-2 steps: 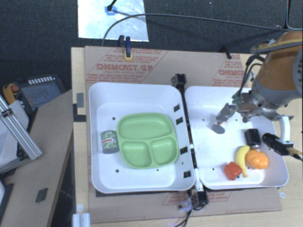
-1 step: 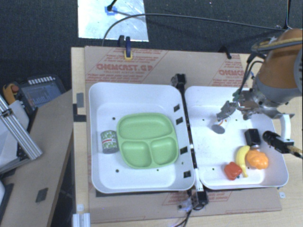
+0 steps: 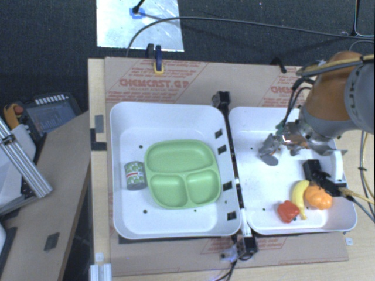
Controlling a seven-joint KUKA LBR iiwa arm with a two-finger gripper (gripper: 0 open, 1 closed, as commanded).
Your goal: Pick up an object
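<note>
My gripper [image 3: 270,151] hangs low over the upper middle of the right bin [image 3: 258,180], above the bare white floor, with nothing visible in it. A yellow banana [image 3: 300,195], an orange fruit [image 3: 320,199] and a small red fruit [image 3: 287,211] lie clustered in that bin's near right corner, well below and to the right of the gripper. The grey arm with its orange band [image 3: 331,92] comes in from the right.
The left bin [image 3: 123,127] holds a green divided plate [image 3: 180,173] and, just left of it, a small can with a green label [image 3: 135,175]. A black clip-lined divider [image 3: 229,157] separates the two bins. Bench clutter sits far left.
</note>
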